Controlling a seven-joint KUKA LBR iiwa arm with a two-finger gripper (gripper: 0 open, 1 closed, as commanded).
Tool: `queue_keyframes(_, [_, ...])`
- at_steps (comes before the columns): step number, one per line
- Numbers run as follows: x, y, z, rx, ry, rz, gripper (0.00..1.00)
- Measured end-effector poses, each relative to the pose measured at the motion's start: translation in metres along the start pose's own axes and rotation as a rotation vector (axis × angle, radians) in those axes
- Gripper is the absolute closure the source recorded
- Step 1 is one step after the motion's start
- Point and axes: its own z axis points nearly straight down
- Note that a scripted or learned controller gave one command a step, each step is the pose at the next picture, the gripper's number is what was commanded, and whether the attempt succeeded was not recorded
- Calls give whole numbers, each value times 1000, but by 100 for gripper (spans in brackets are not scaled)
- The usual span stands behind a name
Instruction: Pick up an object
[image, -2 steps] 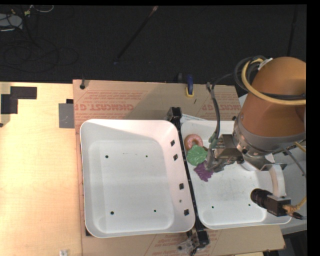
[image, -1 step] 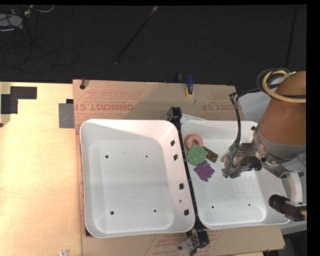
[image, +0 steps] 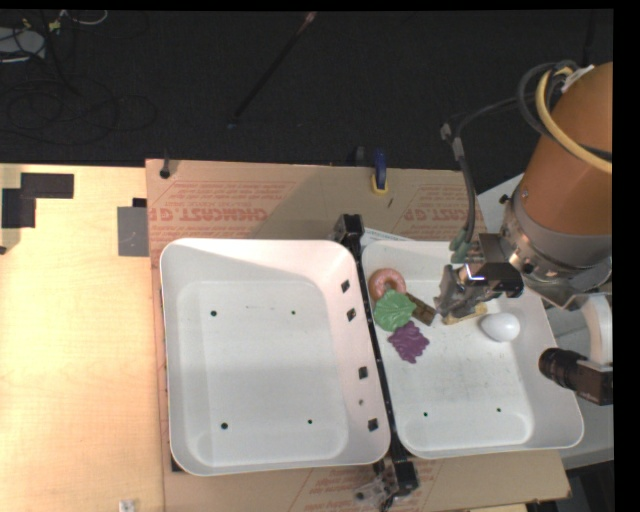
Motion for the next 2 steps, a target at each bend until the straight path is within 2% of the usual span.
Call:
queue_keyframes(1, [39, 1, -79, 1, 0, 1, 100])
queue_keyframes(2, [104, 0, -38, 14, -2, 1, 100])
